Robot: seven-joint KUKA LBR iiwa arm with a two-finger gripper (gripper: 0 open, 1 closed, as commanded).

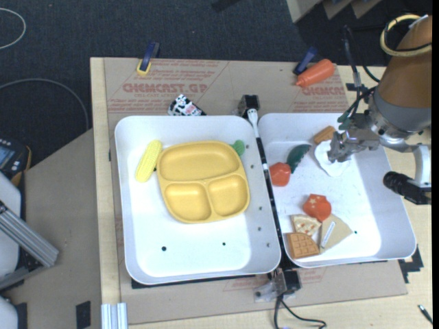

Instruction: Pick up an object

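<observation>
Where the arm reaches over the right bin, the gripper is seen low above a white piece; whether its fingers are clenched cannot be told. A yellow tray and corn are held by the left bin.
</observation>
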